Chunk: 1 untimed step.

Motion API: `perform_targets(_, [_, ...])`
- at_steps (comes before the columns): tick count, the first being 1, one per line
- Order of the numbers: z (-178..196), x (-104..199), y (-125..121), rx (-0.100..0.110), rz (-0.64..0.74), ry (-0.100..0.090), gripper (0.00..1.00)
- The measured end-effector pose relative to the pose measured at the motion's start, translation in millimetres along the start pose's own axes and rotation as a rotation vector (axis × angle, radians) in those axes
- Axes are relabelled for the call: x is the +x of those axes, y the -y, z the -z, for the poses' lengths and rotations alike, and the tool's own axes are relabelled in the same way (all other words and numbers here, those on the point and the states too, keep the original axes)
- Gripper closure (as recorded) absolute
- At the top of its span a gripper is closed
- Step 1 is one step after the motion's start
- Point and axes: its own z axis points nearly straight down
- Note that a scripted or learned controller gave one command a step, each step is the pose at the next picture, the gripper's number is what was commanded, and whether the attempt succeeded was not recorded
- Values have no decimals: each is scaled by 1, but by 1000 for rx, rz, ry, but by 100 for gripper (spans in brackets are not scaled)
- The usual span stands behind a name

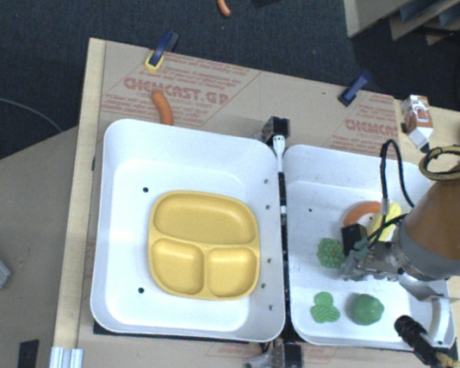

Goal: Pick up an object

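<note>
Two white bins sit side by side before you. Your left bin (pixel 113 203) bears a yellow divided tray (pixel 202 244). Your gripper (pixel 355 259) is low in the right bin (pixel 319 172), just beside a green bumpy piece (pixel 329 252); whether it grips anything, you cannot tell. Near it lie a green round piece (pixel 365 309), another green bumpy piece (pixel 325 308) and an orange piece (pixel 360 214).

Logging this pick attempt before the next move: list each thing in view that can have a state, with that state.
Yellow divided tray: upright in the left bin, nothing in its compartments.
Green round piece: lying loose in the right bin, apart from the gripper.
Green knobbly piece: lying loose beside it.
Green leafy piece: on the bin floor, close by the gripper.
Orange piece: partly hidden behind the arm.
</note>
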Motion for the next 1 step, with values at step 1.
perform_targets(1, [59, -4, -2, 5, 2, -1, 100])
